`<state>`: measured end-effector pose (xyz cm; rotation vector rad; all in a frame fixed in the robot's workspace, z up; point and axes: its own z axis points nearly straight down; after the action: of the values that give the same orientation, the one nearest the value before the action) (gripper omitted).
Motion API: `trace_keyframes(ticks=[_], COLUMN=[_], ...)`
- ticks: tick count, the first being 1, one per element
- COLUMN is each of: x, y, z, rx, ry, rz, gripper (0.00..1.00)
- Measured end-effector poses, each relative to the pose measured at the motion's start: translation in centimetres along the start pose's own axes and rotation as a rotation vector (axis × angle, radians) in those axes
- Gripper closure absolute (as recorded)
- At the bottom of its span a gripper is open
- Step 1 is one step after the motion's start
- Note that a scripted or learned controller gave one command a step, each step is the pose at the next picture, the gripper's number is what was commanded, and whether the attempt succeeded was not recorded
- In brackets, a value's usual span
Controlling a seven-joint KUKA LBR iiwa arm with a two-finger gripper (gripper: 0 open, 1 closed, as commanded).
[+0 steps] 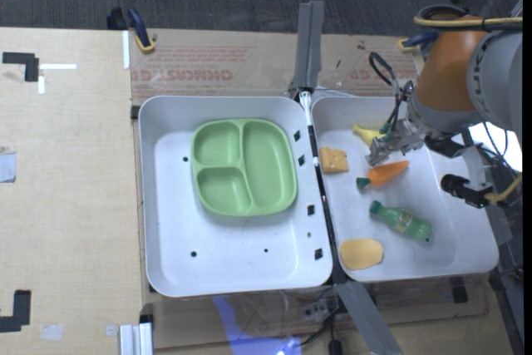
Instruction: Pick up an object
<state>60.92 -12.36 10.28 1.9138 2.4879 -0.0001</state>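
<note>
— Orange carrot (386, 174) lies in our right bin (465, 262), just below our gripper (384, 147), long axis running left to right.
— Agreed; whether we grip anything, we cannot tell.

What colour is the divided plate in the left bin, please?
Light green plate, clearest in the camera view.
</note>
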Motion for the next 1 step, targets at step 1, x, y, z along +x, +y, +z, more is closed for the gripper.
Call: trace_keyframes(ticks=[1], x=[-0.25], y=[-9.51], z=[1.13], rx=[0.002], ry=[0.003], rz=[-0.186], gripper=[1.0])
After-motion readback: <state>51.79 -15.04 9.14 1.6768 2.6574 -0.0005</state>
